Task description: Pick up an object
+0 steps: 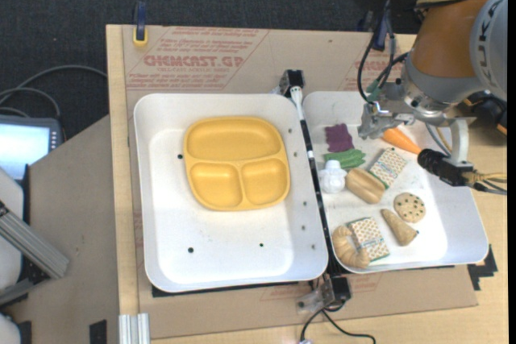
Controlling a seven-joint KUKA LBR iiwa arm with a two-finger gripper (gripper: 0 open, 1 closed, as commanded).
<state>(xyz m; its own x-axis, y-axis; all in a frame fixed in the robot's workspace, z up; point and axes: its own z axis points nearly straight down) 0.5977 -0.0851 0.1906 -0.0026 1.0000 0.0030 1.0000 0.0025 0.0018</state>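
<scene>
My gripper (pixel 372 125) hangs over the back of the right bin (pixel 472 242), reaching in from the right. Just right of it lies an orange carrot (pixel 401 141), and to its left a purple bunch (pixel 339 137) with a green piece (pixel 349 159) below. In front of the gripper sit a patterned packet (pixel 388 167), a bread roll (pixel 364 186) and a small white item (pixel 332 176). Nearer the front lie a cookie (pixel 409 207), a tan cone (pixel 399 227), a second packet (pixel 369 238) and a croissant (pixel 347 247). I see nothing held in the gripper.
The left bin (pixel 153 197) holds a yellow divided plate (pixel 237 161). A black clip (pixel 292 80) sits at the back where the two bins meet. Both bins rest on a cardboard sheet (pixel 201 52).
</scene>
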